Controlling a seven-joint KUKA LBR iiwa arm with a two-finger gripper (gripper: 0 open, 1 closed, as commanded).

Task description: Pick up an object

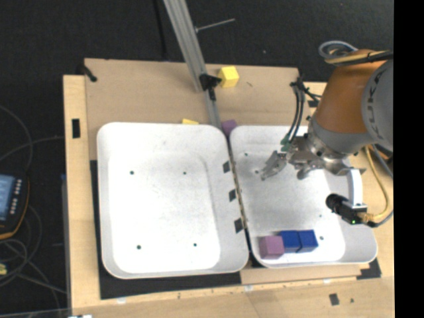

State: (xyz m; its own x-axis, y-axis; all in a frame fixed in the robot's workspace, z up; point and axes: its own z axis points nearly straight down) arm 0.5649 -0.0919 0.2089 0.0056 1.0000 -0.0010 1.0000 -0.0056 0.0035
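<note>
My gripper (286, 166) hangs over the upper middle of the right bin (262, 204), its two fingers spread apart and open with nothing between them. A blue block (297, 240) lies at the near edge of that bin, well below the gripper. A purple block (270, 246) touches the blue block's left side.
The left bin (162, 197) lies beside the right one. A yellow block (229, 77) sits on the bench behind the bins, by a slanted metal pole (189, 38). A small purple block (228, 126) and a yellow piece (190, 121) lie just behind the bins' far rims.
</note>
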